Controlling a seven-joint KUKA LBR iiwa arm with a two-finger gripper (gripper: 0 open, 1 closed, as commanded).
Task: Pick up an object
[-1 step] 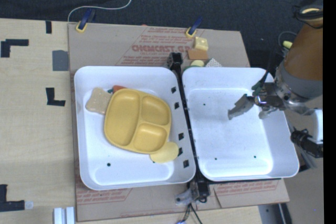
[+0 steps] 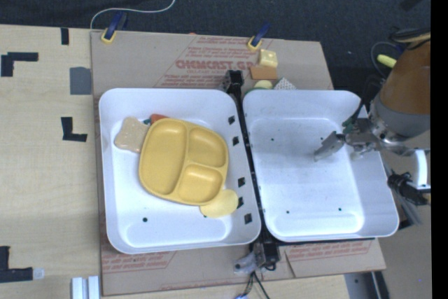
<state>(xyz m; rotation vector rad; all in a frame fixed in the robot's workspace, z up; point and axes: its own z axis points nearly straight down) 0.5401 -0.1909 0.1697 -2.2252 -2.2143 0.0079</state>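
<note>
Yellow tray (image 2: pixel 183 161) in the left bin (image 2: pixel 112 171), well left of the hand (image 2: pixel 329 148), beyond the divider. Hand low over the right bin (image 2: pixel 315 220), gripping nothing; finger spread impossible to tell.

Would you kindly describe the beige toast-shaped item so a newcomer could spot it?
Look in the left bin. A yellow divided plate fills its middle; the toast piece pokes out from the plate's upper left edge. It is pale tan and squarish, unlike the yellow rounded piece.
</note>
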